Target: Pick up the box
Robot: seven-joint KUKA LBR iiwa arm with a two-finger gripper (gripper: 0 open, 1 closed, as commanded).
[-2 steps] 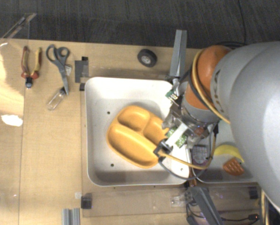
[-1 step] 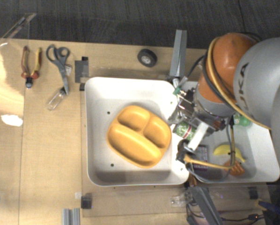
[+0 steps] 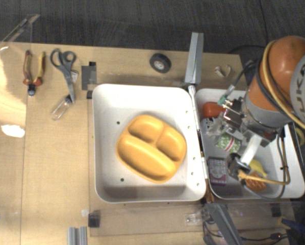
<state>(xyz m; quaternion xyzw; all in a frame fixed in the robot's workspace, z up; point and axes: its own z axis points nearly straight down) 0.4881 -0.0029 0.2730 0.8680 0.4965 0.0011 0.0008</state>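
Over the right bin [image 3: 289,187], the grey arm is leaning in from the right with the gripper [image 3: 228,122] hanging among clutter near the bin's upper left. Glare and tangle are hiding its tips, so I cannot tell whether it is released or clenched, and nothing is visibly sitting in its grasp. The box [image 3: 217,170], small, dark and purplish, is lying flat in the lower left corner of that bin, close against the wall shared with the left bin [image 3: 142,88] and apart from the gripper. To do this step well, the gripper is probably needing to travel toward that corner and descend straight down. It should span the box across the sides that are facing away from the wall, since the wall is likely leaving no room on that flank. A green-and-white packet [image 3: 226,142] is lying just above the box and an orange object [image 3: 255,182] is resting to its right, so a slanted approach is risking a nudge to either. A red object [image 3: 212,109] is sitting near the bin's top left. The left bin is holding a large yellow lobed cushion-like lump [image 3: 151,148]. Both bins are resting on a pale wooden bench [image 3: 40,162], which is also bearing scissors [image 3: 66,68], red-handled pliers [image 3: 32,70] and a roll of tape [image 3: 160,63], with dark carpet [image 3: 117,9] lying beyond it.
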